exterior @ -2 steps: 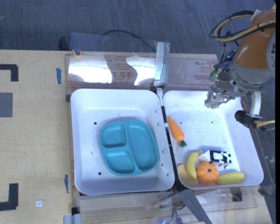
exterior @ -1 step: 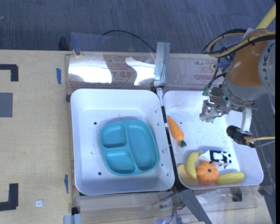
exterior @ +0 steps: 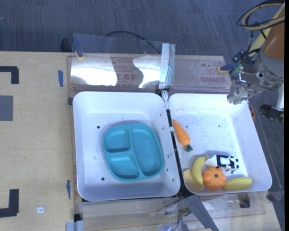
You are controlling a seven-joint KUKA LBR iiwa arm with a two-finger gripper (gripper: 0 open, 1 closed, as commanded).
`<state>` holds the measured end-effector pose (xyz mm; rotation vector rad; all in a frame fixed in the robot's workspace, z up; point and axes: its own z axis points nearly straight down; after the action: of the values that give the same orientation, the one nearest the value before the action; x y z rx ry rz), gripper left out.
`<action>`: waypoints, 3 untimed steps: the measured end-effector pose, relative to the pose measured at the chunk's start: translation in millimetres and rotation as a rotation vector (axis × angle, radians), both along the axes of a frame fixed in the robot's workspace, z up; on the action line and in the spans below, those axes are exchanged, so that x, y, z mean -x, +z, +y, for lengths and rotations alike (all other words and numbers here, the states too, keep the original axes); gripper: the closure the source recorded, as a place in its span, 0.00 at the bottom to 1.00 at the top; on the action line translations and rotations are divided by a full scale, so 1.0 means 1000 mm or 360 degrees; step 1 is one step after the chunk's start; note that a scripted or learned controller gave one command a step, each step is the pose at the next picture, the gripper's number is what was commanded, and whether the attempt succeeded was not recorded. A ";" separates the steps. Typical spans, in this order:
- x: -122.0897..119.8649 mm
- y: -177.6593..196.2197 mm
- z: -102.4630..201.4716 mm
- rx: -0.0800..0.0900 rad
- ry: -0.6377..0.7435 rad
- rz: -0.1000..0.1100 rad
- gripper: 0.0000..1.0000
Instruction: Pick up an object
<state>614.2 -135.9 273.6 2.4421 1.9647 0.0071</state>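
The right bin (exterior: pixel 212 113) holds an orange carrot (exterior: pixel 181 133) near its left wall. At its front lie a yellow banana (exterior: pixel 198 168), a small orange pumpkin (exterior: pixel 213 177), a black-and-white toy (exterior: pixel 226 162) and a yellow corn-like piece (exterior: pixel 238 183). My gripper (exterior: pixel 236 93) hangs over the bin's far right corner, well away from all of these objects. Nothing is visible in its grasp.
The left bin (exterior: pixel 86 113) holds a teal divided plate (exterior: pixel 132 151). A metal post (exterior: pixel 167 65) stands behind the divider between the bins. Cables (exterior: pixel 259 13) loop above the arm at the top right. Wooden bench surface (exterior: pixel 31 135) extends to the left.
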 end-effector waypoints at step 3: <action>-0.051 0.036 0.016 -0.0003 -0.0089 0.0022 1.00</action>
<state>665.6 -120.2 309.4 2.5039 1.9017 -0.0084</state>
